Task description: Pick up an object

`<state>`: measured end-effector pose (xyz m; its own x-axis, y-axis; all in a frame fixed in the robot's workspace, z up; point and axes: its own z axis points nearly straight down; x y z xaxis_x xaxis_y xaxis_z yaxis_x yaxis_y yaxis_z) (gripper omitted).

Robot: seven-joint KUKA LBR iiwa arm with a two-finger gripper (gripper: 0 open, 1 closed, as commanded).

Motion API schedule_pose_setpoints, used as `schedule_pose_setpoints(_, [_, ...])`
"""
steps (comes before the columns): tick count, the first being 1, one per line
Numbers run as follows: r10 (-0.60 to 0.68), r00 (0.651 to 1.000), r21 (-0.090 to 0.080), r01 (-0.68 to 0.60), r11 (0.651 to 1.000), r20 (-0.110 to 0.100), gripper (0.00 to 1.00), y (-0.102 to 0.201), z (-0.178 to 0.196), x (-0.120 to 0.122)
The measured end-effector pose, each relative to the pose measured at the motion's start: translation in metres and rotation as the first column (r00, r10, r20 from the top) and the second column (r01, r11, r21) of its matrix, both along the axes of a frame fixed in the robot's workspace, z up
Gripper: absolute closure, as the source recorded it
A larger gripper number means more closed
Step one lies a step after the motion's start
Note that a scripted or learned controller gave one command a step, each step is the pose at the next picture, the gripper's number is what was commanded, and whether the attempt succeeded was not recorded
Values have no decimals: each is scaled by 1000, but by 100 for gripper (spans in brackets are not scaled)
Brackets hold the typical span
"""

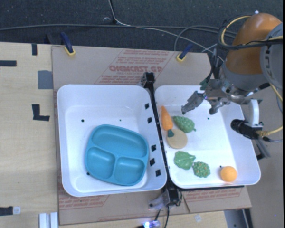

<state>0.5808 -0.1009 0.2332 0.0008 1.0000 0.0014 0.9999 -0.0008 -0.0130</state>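
Observation:
My gripper (201, 106) hangs over the upper part of the right bin (237, 141), fingers spread apart with nothing between them. Just below and left of it lie an orange carrot (166, 118) and a green leafy piece (184, 124). A tan round piece (177, 139) rests under them. Lower down sit another green leafy piece (184, 160), a green bumpy piece (201, 169) and a small orange fruit (228, 173).
The left bin (73, 127) holds a blue divided plate (116, 154). A black divider (154, 127) runs between the bins. Cables trail across the top of the bench, and the arm's grey and orange body (251, 51) looms at the upper right.

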Motion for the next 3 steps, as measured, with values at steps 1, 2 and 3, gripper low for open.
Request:
schedule_pose_setpoints(1, [2, 1000, -1, -2, 1000, 11, 0, 0, 6, 2])
schedule_pose_setpoints(2, [1, 1000, -2, -1, 1000, 5, 0, -5, -56, 5])
schedule_pose_setpoints(3, [1, 1000, -2, -1, 1000, 6, 0, -8, -101, 1])
